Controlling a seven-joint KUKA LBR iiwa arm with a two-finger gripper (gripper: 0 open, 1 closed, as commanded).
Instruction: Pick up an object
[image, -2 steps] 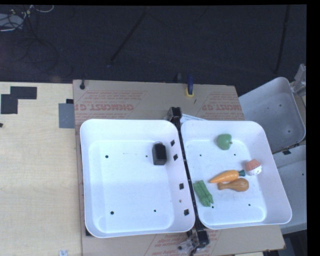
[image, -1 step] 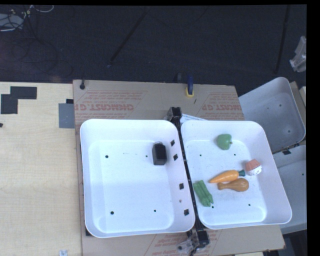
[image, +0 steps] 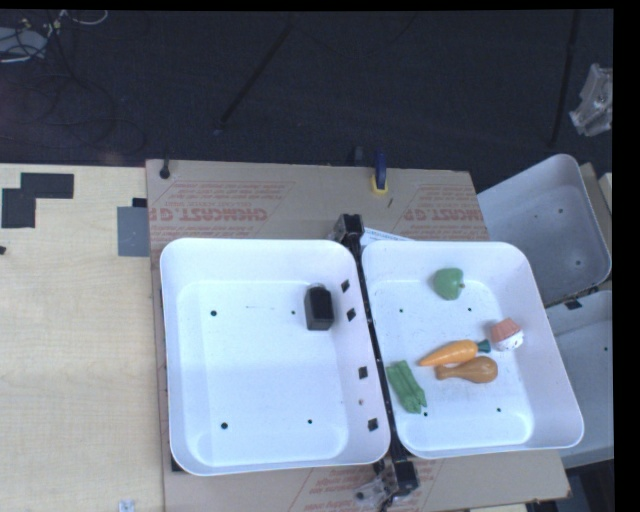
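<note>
- Orange carrot (image: 449, 352) lies in the right bin (image: 545, 300), long axis nearly left-right, just above the gourd (image: 467, 371).
- You cannot tell the gripper's state.

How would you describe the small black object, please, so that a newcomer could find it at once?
Look at the left shallow white bin of the two side by side. Near its upper right part, close to the divider between the bins, sits a small black boxy block. It lies alone there; the colourful toy foods are all in the other bin.
</note>
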